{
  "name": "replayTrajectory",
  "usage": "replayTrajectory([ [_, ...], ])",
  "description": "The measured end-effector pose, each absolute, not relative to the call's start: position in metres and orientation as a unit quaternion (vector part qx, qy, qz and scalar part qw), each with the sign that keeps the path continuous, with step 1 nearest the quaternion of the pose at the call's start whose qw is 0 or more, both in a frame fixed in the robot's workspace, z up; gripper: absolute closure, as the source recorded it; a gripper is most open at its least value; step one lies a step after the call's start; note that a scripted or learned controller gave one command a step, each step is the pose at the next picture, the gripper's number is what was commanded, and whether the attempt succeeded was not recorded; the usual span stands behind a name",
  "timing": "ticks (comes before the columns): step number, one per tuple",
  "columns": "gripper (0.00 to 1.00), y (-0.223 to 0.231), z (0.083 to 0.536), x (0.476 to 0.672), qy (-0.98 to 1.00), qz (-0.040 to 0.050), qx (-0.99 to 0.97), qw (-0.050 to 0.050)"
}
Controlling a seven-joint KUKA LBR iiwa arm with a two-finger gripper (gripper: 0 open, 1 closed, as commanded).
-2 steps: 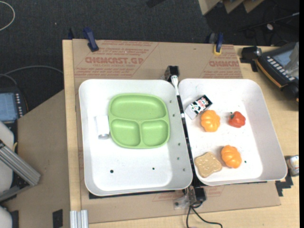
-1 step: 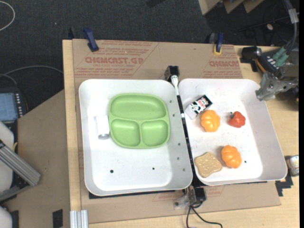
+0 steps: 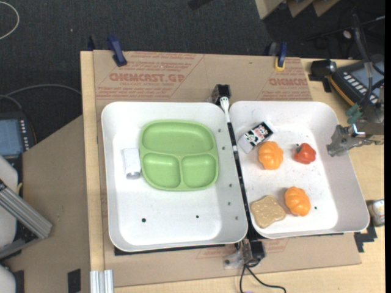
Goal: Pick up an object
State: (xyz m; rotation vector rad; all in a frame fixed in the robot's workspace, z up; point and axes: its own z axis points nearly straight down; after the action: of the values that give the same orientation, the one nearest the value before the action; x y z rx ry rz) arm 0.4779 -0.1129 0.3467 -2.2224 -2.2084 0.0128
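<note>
The right bin (image 3: 324, 118) holds several small items. A black and white box (image 3: 256, 135) lies near its left wall. Beside it sits an orange pumpkin-like toy (image 3: 270, 155), and a red pepper-like toy (image 3: 305, 154) lies further right. Toward the front are a second orange toy (image 3: 297, 201) and a tan bread-shaped piece (image 3: 267, 211). My gripper (image 3: 342, 142) hangs over the bin's right rim, to the right of the red toy and apart from it. Nothing shows in its grasp.
The left bin (image 3: 122, 182) carries a green divided plate (image 3: 179, 155) and a small pale block (image 3: 131, 162) at the plate's left. A black cable and clip (image 3: 222, 94) sit at the back between the bins. Equipment (image 3: 354, 84) stands at the right of the bench.
</note>
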Motion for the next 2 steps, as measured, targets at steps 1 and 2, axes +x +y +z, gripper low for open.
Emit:
replayTrajectory([
  [1,1.00,-0.114,0.491,0.480,-0.707,-0.0055,-0.707,-0.009],
  [2,1.00,-0.186,0.379,0.478,-0.705,0.0029,-0.710,0.004],
])
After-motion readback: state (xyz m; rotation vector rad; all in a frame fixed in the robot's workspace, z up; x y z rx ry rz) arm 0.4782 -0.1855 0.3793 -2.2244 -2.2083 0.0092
